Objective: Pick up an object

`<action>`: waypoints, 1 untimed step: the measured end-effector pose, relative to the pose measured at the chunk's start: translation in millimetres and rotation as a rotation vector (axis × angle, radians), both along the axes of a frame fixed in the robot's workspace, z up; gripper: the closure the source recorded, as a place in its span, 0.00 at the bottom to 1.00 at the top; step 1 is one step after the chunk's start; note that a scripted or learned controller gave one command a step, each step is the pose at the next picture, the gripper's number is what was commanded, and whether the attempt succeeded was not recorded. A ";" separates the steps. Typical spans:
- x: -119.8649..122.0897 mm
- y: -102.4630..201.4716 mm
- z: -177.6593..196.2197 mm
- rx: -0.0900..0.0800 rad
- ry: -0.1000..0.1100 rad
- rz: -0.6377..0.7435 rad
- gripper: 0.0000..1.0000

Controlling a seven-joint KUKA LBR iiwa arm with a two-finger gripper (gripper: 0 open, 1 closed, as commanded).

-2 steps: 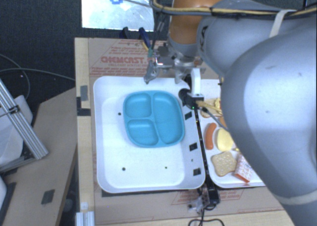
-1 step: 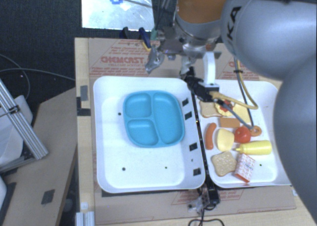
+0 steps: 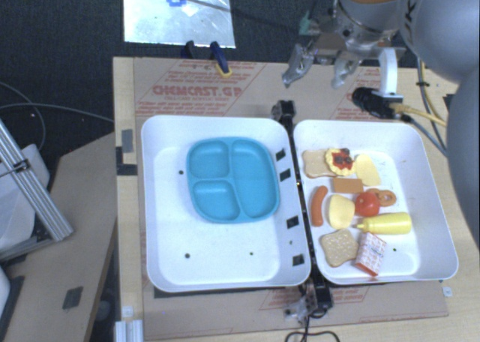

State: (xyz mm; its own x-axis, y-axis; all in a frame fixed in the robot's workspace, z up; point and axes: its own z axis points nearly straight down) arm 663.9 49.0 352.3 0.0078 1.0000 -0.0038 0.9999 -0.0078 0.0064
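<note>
Above the right bin, the pincer hangs spread wide, holding nothing.

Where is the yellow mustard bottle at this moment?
The yellow mustard bottle lies on its side in the right bin, below the tomato and just above the red-and-white packet.

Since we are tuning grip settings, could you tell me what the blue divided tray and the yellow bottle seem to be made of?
The blue divided tray looks like moulded plastic with a smooth, matte finish and rounded compartment ridges. The yellow bottle also seems plastic, likely a toy, with a faint sheen along its side.
</note>
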 end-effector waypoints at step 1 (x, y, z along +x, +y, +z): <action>3.1 -39.9 -129.8 0.002 0.015 0.004 0.00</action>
